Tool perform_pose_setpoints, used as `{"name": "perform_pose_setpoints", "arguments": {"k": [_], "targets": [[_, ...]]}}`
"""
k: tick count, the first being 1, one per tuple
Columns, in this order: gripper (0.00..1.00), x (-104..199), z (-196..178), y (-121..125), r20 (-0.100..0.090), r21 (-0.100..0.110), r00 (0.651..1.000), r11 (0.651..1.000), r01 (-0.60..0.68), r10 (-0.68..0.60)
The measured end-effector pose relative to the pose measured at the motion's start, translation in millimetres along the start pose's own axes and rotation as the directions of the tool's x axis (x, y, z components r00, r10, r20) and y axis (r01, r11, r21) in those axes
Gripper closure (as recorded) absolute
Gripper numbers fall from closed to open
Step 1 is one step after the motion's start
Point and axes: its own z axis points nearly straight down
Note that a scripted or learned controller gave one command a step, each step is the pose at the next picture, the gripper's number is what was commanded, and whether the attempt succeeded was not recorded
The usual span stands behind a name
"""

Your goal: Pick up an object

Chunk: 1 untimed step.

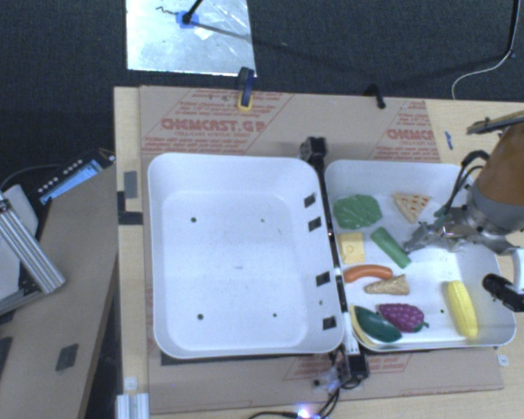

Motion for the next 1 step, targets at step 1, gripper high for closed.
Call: {"name": "perform_pose_setpoints", "arguments": {"k": [1], "targets": [[0.0,48.1,-2.4,-89.4,-0.002,-0.002,1.0,1.0,0.005,-0.005]]}}
